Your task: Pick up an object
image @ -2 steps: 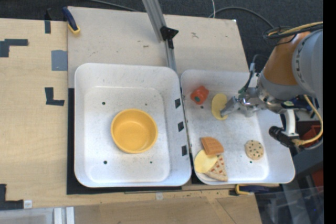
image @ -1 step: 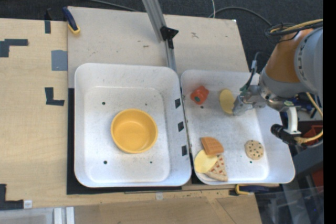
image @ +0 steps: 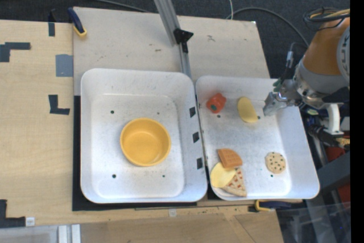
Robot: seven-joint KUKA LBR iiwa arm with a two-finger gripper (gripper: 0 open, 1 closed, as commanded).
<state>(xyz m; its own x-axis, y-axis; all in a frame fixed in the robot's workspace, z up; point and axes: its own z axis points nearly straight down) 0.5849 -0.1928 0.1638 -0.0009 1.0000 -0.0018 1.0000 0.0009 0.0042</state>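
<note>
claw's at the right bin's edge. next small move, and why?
Probably shift the claw left, over the yellow piece, then lower. It sits at the right bin's right side with nothing seen between its fingers, and that piece lies closest, apart from the red item.

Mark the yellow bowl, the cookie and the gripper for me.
yellow bowl [image: 145, 141]: camera view, centre of its inside, left bin.
cookie [image: 275, 163]: camera view, middle of its top face, right bin.
gripper [image: 269, 107]: camera view, at its fingertips.
</note>
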